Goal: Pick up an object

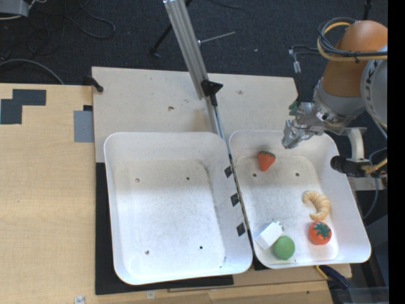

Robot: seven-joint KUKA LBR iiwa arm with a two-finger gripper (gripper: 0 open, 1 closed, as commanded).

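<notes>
The right bin (342, 233) holds a red strawberry-like toy (266, 160) near its far left, a tan curled croissant-like piece (317, 203), a red tomato with a green top (320, 233), a green ball (284, 247) and a white block (269, 234) beside that ball. My gripper (292, 137) hangs over the far edge of the right bin, up and to the right of the strawberry toy, with nothing visibly between its fingers.
The left bin (126, 170) lies beside the right one, with a divider carrying black clips (235, 198) between them. A slanted aluminium post (190, 49) rises behind the bins. Wooden bench surface (44, 189) extends to the left.
</notes>
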